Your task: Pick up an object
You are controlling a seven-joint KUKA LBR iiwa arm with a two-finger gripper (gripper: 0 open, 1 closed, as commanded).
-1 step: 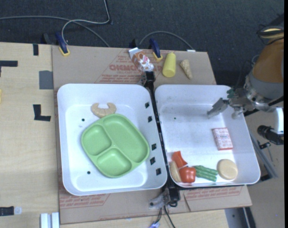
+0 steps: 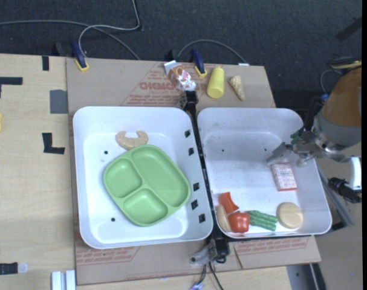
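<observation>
My gripper (image 2: 284, 151) hangs over the right side of the right bin (image 2: 243, 122), reaching in from the right under the orange band of the arm. A small pink-and-white packet (image 2: 283, 177) lies flat on the bin floor just below and in front of it, apart from it. Along the bin's front edge lie a round beige bun (image 2: 289, 215), a green vegetable (image 2: 263, 220), a red pepper-like piece (image 2: 234, 217) and a tan piece (image 2: 220, 215). Nothing shows held in the gripper.
The left bin (image 2: 86, 162) holds a green divided plate (image 2: 147, 184) and a tan curved piece (image 2: 132, 139). Behind the bins on the cardboard stand a yellow bottle (image 2: 215, 82), a cone (image 2: 237, 87) and a small carton (image 2: 180, 75). Cables run across the dark floor behind.
</observation>
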